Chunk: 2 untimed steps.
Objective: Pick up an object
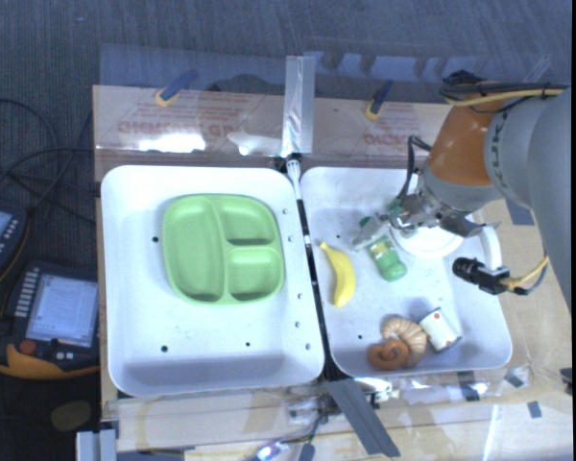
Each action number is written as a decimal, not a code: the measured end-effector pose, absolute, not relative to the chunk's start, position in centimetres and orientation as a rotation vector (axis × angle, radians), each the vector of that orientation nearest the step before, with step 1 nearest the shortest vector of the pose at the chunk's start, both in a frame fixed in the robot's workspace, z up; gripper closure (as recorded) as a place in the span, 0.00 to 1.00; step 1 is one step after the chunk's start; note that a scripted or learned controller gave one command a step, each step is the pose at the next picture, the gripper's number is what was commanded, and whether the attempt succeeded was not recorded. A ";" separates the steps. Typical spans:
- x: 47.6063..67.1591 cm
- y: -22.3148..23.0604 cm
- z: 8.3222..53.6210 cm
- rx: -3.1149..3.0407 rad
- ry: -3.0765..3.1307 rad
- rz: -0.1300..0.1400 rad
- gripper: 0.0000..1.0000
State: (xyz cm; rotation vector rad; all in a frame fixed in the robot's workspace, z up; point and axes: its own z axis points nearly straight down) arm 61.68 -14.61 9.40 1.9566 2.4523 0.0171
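- Two white bins (pixel 125 353) sit on a bench over grey carpet.
- One green tray (pixel 223 248), one banana (pixel 342 275), one green bottle (pixel 388 259).
- Gripper (pixel 382 229): finger spread cannot be told.

The green divided tray (pixel 223 248) sits mid-floor in the left bin (pixel 134 353). Left of that bin, off the bench, lie two handheld control pendants (pixel 48 315) (cables trailing above them).

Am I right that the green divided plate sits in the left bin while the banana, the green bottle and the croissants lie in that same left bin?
Not quite. The camera view shows the green divided plate in the left bin, but the banana, green bottle and croissants lie in the right bin.
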 end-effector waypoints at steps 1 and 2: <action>62.1 -15.3 11.0 1.946 2.425 0.021 1.00; 64.8 -6.2 23.4 2.120 2.318 -0.004 1.00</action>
